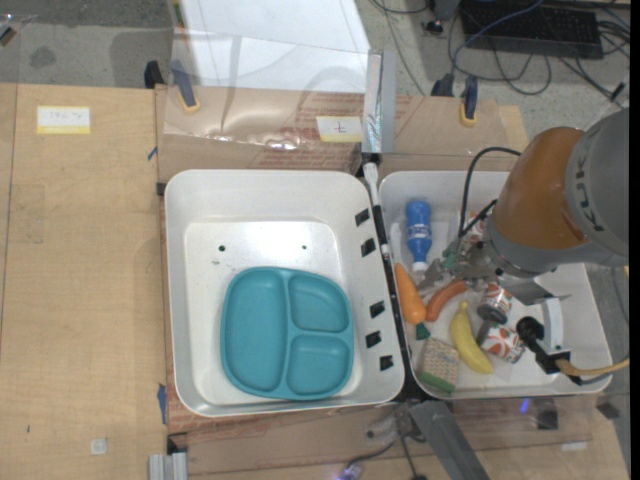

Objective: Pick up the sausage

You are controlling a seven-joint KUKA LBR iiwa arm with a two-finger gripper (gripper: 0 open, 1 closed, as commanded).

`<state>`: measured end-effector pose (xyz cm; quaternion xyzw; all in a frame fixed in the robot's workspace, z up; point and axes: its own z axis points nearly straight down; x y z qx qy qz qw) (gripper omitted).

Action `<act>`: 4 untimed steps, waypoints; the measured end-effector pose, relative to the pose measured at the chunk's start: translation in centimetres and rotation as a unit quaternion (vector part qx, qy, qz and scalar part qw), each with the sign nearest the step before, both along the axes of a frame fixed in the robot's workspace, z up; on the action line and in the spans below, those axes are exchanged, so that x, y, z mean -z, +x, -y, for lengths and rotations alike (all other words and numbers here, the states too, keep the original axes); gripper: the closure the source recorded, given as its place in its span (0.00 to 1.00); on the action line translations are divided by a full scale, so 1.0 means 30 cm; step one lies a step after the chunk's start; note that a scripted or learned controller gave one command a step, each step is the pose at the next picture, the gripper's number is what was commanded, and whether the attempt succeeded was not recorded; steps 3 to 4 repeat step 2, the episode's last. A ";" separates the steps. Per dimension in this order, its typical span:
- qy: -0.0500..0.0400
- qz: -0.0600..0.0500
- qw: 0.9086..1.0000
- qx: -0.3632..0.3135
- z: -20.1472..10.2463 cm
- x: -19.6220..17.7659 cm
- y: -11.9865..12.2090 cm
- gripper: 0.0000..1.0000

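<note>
Camera view: my two-finger gripper hovers over the small reddish-orange sausage in the shallow white right bin, its grip state unclear; I judge I'm approaching, next descending squarely.

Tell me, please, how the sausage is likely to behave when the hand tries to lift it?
The sausage looks smooth and rounded, so it may slip or roll between the fingers. It appears to be a small toy, probably light and fairly stiff. It lies close beside the carrot and banana, so a push could nudge them.
</note>
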<state>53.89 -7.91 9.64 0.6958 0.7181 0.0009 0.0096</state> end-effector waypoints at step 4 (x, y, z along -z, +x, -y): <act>0.007 -0.007 1.000 0.019 -0.270 -0.318 0.043 1.00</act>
